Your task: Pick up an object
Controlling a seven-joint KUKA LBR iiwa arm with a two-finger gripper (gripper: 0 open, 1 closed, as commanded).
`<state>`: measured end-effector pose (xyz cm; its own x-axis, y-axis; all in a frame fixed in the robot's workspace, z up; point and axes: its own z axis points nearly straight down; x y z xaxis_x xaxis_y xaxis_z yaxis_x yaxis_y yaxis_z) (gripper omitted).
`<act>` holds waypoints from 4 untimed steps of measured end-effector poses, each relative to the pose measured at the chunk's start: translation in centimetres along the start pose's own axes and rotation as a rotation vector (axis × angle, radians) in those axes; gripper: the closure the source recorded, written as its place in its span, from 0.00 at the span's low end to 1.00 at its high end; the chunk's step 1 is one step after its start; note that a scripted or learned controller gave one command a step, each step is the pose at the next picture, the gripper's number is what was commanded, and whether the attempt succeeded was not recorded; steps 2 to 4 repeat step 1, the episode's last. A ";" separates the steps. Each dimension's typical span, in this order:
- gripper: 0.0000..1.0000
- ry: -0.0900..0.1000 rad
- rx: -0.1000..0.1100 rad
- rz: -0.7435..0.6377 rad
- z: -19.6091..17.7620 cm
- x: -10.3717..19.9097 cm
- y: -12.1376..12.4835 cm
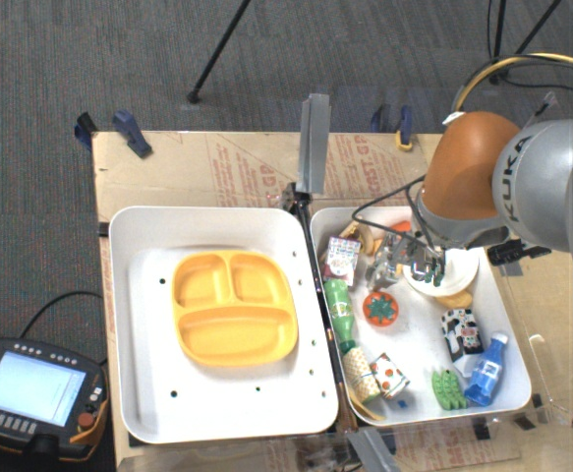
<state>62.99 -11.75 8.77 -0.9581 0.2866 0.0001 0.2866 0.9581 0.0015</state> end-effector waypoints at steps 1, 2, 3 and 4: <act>0.00 0.000 0.000 -0.001 0.0 0.0 0.0; 0.00 0.000 0.000 -0.001 0.0 0.0 0.0; 0.00 0.000 0.000 -0.001 0.0 0.0 0.0; 0.00 0.000 0.000 -0.001 0.0 0.0 0.0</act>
